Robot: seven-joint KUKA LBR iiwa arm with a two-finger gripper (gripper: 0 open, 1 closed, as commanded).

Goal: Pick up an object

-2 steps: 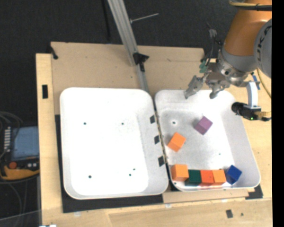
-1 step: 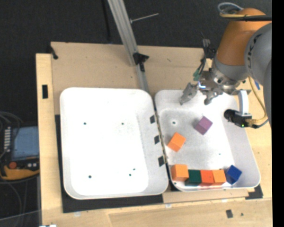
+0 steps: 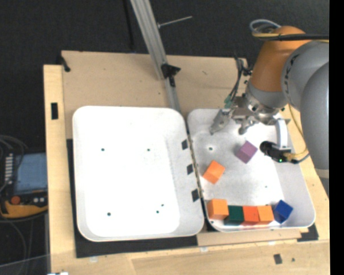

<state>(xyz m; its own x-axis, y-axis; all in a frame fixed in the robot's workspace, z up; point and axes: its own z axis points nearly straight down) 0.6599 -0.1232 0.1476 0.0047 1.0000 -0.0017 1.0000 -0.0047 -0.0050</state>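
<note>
On the far left, beside the surface (image 3: 54, 153), a blue box with cables (image 3: 28, 173) lies on the dark floor. The left bin (image 3: 86, 125) has only a few dark specks on its white bottom. A grey metal rail (image 3: 152, 36) slants down from the top toward the seam between the two bins.

The right bin (image 3: 295, 179) carries all the candidates. An orange cube (image 3: 213, 171) sits tilted near its left wall, apart from the others. Along the near wall runs a tight row: a second orange block (image 3: 218, 208), a green block (image 3: 235, 214), a red-orange block (image 3: 251, 213), a pale orange block (image 3: 265, 212) and a blue cube (image 3: 282, 210), each touching its neighbour. A purple cube (image 3: 246, 151) stands alone in the upper middle of the bin.

The hand (image 3: 232, 122) hovers over the bin's far end, above and just left of the purple cube; its two fingers are spread apart, with nothing between them. The grey arm with its orange band (image 3: 275, 56) comes in from the upper right.

I judge this to be the approach step: no object is grasped yet. The purple cube looks like the nearest and easiest target, free on all sides. The next move calls for shifting the hand a little toward the right and nearer, centring the spread fingers over the cube's opposite faces, descending and then closing. The row blocks would be harder, being packed together against the wall.
</note>
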